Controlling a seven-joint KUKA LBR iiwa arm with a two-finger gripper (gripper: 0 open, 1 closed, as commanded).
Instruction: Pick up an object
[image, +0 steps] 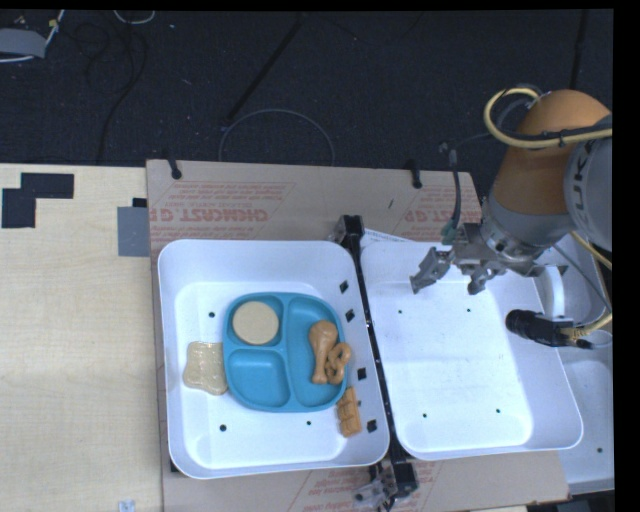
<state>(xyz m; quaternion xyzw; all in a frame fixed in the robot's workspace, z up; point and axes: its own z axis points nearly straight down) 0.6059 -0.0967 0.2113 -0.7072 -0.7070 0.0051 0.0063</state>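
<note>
Overhead, the grey two-finger gripper (452, 275) hovers with fingers spread and nothing between them above the shallow white right bin (470, 400), while pickable items, like the tan drumstick-shaped toy (323, 349) on the blue divided plastic tray (262, 385), wait untouched in the shallow white left bin (190, 300).

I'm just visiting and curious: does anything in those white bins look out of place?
Slightly: two food pieces lie off the blue tray, on the left bin's floor: a pale slice at its left edge, a brown piece by its lower right corner.
</note>
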